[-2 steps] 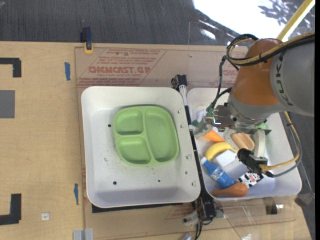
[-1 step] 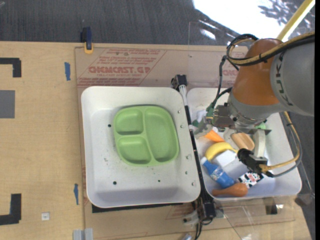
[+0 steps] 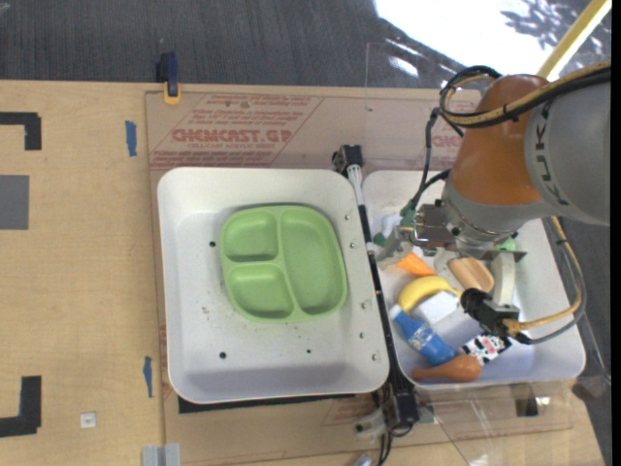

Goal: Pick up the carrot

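Observation:
The carrot (image 3: 416, 263) is a small orange wedge with a green end, lying in the right bin (image 3: 571, 348) near its left wall. My gripper (image 3: 432, 241) hangs just above and slightly right of the carrot, under the orange band and grey wrist. The wrist hides the gripper's lower end, and part of the carrot is covered too.
Beside the carrot lie a yellow banana (image 3: 427, 290), a tan bread-like piece (image 3: 473, 275), a blue and white bottle (image 3: 428, 329), an orange-red sausage (image 3: 448, 370) and a black and white toy (image 3: 491, 344). The left bin (image 3: 184, 289) holds a green divided plate (image 3: 284, 260).

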Available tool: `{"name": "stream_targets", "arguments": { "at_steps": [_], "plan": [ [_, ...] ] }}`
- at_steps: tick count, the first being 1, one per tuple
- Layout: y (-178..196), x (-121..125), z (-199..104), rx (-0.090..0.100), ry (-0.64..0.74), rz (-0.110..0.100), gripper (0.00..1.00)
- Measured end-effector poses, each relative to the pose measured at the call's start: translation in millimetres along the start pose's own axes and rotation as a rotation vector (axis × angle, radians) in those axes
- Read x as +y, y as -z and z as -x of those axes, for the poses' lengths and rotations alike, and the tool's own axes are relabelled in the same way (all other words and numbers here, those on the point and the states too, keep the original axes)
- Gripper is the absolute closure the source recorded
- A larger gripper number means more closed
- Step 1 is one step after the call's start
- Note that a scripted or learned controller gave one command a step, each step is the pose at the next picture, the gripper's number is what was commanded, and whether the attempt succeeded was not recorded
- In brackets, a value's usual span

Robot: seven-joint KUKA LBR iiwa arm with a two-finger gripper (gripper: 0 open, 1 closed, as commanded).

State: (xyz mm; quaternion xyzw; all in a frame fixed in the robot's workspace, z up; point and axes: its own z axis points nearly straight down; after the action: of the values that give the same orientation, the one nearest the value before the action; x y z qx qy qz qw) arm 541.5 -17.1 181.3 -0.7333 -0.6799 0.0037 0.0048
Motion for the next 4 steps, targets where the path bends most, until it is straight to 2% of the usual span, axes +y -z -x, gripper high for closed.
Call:
{"name": "stream_targets", "arguments": {
  "at_steps": [2, 3, 4],
  "plan": [
    [0, 0, 0, 0.0, 0.0, 0.0, 0.0],
    [-34, 13, 77, 0.0, -0.142, -0.002, 0.0],
    [-85, 18, 75, 0.001, -0.275, 0.008, 0.0]
  ]
}}
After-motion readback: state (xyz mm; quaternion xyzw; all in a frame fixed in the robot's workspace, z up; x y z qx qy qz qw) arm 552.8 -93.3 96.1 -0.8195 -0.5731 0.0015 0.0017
